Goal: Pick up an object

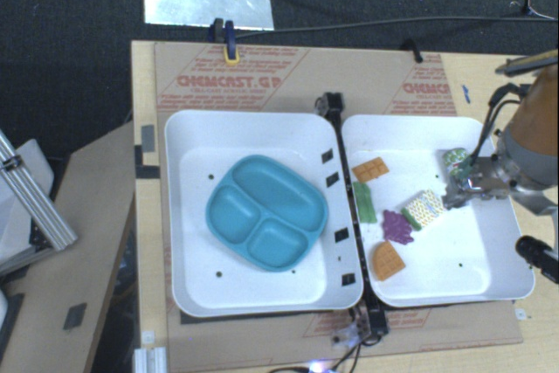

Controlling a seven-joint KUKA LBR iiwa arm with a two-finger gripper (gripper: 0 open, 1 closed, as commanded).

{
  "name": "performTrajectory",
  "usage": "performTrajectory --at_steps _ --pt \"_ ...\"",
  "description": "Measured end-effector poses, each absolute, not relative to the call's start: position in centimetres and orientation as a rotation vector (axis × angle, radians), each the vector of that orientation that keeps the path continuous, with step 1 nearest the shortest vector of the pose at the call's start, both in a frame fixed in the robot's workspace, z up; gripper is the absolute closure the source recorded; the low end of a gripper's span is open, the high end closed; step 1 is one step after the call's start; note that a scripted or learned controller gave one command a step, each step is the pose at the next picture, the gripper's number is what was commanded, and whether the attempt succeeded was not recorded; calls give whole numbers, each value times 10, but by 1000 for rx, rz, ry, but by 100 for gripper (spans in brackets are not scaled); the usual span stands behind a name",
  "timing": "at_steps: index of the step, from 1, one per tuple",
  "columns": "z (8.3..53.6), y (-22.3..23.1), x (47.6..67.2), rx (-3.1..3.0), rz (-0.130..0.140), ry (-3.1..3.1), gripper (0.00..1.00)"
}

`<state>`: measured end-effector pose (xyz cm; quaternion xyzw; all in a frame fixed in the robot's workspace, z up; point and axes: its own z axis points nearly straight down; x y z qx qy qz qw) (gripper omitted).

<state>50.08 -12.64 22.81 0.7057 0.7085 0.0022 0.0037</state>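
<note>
While my tool [460, 190] sits low in right bin [489, 284], finger state unclear, nothing visibly pinched. Nearest target: patterned block [424, 208], just beside tip. Risk: tip nudges block into purple piece [396, 226], closes on air.

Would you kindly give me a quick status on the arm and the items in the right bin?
Gripper low in right bin, finger state unclear. Nearest item: patterned block, just beside it. Purple piece touches the block's far side.

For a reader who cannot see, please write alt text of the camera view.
The gripper hovers in the right bin beside a patterned block. The left bin holds a blue divided plate.
</note>
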Motion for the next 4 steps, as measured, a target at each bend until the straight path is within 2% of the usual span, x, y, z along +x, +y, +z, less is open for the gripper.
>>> performTrajectory --at_steps 1,2,3,4 --pt "280 -127 503 2212 7 2222 100" --pt "281 -72 524 2209 6 2231 100" --pt "279 -16 535 2209 5 2231 100" --pt "258 37 548 2211 2 2232 100"
